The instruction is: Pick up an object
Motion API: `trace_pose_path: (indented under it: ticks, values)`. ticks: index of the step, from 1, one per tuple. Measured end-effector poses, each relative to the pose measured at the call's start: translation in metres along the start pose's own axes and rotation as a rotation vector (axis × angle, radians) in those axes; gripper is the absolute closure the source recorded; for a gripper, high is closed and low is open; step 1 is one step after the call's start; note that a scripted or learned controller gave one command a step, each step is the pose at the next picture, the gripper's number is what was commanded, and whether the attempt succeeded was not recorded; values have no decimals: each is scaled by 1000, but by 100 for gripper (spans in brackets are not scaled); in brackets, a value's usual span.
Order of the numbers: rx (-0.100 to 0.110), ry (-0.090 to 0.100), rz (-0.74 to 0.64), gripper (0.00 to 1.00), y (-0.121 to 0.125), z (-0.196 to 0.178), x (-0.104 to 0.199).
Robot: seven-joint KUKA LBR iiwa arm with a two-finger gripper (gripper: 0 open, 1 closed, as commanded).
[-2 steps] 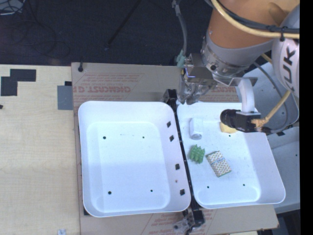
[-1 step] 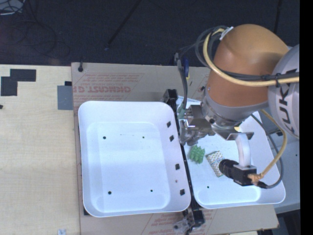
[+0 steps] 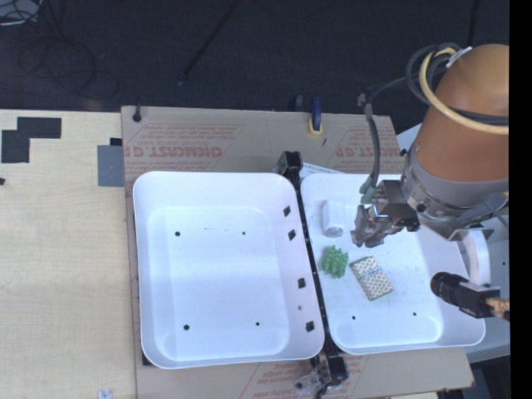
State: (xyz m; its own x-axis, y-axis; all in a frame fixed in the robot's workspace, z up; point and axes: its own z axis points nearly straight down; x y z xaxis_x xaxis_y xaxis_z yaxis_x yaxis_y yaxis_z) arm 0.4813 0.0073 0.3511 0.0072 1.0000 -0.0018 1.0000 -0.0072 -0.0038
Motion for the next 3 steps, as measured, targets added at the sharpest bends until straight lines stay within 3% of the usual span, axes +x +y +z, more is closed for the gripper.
trace_pose_path:
  ticks: [1,2,3]
  values:
    - [-6,1,-8,100,63,-22,23]
    - [-16,3,-10,100,101,-145,46]
    - [-5,4,-15,100,81,-189,116]
